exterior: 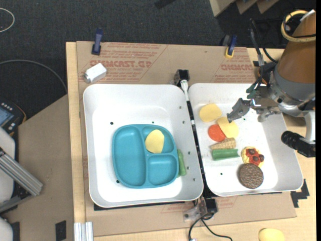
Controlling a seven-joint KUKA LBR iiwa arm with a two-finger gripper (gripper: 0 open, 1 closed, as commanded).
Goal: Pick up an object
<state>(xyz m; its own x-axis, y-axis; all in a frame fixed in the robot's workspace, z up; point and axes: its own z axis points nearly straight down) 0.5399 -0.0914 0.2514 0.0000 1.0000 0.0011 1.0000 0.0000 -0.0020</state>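
The right bin (281, 149) holds several toy foods: a yellow lump (209, 112), an orange-red disc (216, 132), a pale yellow piece (230, 129), a tan wafer (223, 144), a green bean (224, 154), a small pizza-like piece (252, 155) and a brown round cookie (250, 175). My gripper (251, 114) hangs over the upper middle of this bin, just right of the yellow lump and above the pale yellow piece. Its fingers are spread open with nothing between them.
The left bin (100, 114) holds a blue divided tray (130, 159) with a yellow oval (155, 141) in its upper compartment and a green strip (181, 163) along its right edge. A black clamp (182, 78) sits where the bins meet. A white block (95, 73) lies on the bench behind.
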